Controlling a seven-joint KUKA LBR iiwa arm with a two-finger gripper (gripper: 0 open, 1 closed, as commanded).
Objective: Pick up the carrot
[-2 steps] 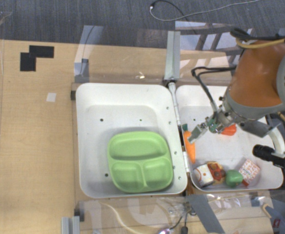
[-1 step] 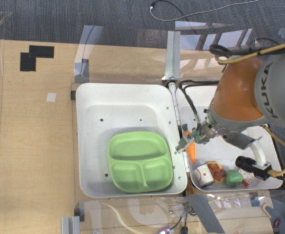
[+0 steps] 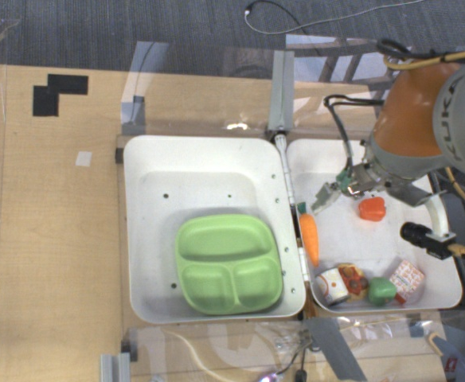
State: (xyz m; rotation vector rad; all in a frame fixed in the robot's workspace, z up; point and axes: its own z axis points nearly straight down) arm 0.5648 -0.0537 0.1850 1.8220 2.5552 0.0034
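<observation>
The orange carrot [image 3: 309, 239] with a green stem end lies lengthwise in the right bin [image 3: 328, 153], tight against that bin's left wall. My gripper [image 3: 329, 194] hangs over the right bin, up and to the right of the carrot's stem end and apart from it. Nothing shows in its grasp. The grey arm with its orange band [image 3: 408, 118] reaches in from the right.
A red vegetable [image 3: 371, 208] lies just right of the gripper. Along the right bin's front edge sit a small can [image 3: 332, 285], a green item [image 3: 381, 290] and a patterned white packet [image 3: 408, 276]. A green divided plate [image 3: 228, 263] lies in the left bin [image 3: 161, 173].
</observation>
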